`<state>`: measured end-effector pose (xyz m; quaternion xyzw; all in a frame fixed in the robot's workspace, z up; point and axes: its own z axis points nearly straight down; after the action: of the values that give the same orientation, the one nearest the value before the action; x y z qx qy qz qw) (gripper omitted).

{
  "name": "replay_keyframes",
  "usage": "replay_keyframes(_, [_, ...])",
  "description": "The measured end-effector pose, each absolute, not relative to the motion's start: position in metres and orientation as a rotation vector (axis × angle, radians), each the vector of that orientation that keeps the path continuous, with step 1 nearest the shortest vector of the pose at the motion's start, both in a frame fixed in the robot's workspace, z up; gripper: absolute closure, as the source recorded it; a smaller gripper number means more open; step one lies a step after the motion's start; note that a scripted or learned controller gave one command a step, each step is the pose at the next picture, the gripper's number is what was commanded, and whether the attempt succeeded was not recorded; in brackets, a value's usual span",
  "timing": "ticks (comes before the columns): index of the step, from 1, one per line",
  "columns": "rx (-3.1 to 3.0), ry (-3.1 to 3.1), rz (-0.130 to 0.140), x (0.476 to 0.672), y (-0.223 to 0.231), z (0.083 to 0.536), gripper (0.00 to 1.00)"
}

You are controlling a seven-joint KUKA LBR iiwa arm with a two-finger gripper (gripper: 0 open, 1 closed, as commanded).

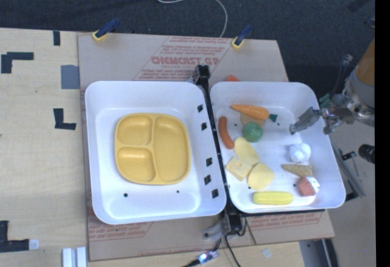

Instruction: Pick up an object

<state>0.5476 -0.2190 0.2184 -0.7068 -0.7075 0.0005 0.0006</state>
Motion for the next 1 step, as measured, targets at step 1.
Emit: replay_keyframes(1, [-2.211,-2.214,0.007,0.4795,-0.1600,0.1733,0.00])
